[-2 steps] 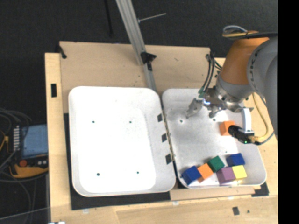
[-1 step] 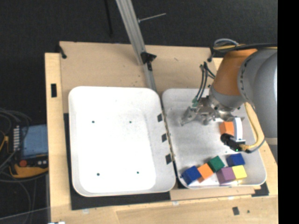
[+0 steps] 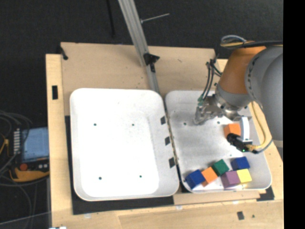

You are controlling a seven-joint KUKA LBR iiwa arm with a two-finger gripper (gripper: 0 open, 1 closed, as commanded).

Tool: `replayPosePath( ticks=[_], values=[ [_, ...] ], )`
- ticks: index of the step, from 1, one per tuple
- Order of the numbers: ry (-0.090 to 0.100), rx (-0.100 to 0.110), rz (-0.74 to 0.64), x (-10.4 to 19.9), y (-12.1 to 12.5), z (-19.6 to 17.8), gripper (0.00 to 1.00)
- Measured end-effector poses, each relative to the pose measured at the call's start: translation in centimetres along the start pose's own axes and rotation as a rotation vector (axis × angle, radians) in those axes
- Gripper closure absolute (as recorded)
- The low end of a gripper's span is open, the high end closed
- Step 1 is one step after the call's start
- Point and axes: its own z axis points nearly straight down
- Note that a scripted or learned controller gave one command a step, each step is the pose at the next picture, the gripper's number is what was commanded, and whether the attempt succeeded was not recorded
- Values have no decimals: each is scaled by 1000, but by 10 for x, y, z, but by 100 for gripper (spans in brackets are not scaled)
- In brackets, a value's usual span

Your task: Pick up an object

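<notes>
The arm reaches in from the right over the right bin (image 3: 190, 142). My gripper (image 3: 202, 114) hangs above the bin's upper middle, over bare floor. Along the bin's front edge lie a blue block (image 3: 194, 178), an orange block (image 3: 209, 174), a green block (image 3: 220, 167), a purple block (image 3: 230, 178), a yellow block (image 3: 244, 176) and another blue block (image 3: 240, 163). A second orange block (image 3: 233, 129) sits at the right side, partly behind the arm's fittings. No block is near the gripper.
The left bin (image 3: 116, 142) lies beside the right one. A slanted metal pole (image 3: 136, 30) rises behind the bins. Cables and a blue box (image 3: 35, 144) sit off the bench at the left.
</notes>
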Motion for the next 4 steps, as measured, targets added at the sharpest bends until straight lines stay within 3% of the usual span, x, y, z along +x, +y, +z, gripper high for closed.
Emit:
replayPosePath(
  ticks=[1, 3, 4],
  values=[
    [-1, -4, -5, -3, 3, -65, 100],
    [0, -2, -12, 3, 10, -158, 100],
    [-1, 5, -11, 45, 12, -146, 100]
  ],
)
